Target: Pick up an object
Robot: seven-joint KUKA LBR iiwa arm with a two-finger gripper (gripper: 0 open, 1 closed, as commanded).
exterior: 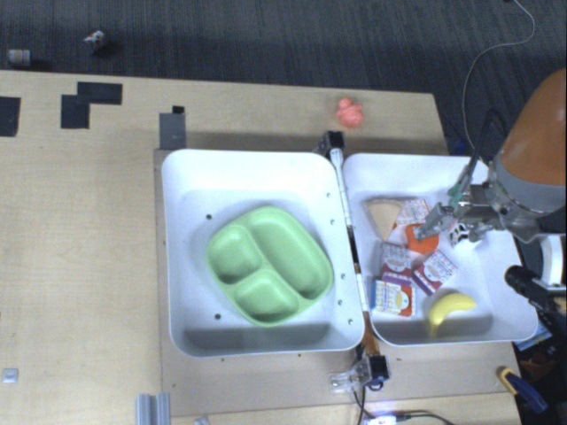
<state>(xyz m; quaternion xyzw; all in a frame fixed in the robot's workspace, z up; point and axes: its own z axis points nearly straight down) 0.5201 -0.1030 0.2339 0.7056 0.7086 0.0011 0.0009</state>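
Note:
My gripper (446, 228) hangs over the middle of the right bin (505, 326), its fingers apart and nothing seen between them. Its left fingertip (431, 227) is just above an orange packet (420, 238). Around it lie a tan wedge (385, 213), a white and red wrapper (413, 211), a small colourful box (393, 296), a purple and white packet (431, 275) and a yellow banana (449, 308) near the front.
The left bin (190, 193) holds a green divided plate (268, 263). A black rod (343, 197) lies along the rim between the bins. A pink object (350, 112) rests on the bench behind them. The arm's orange band (540, 140) looms at the right.

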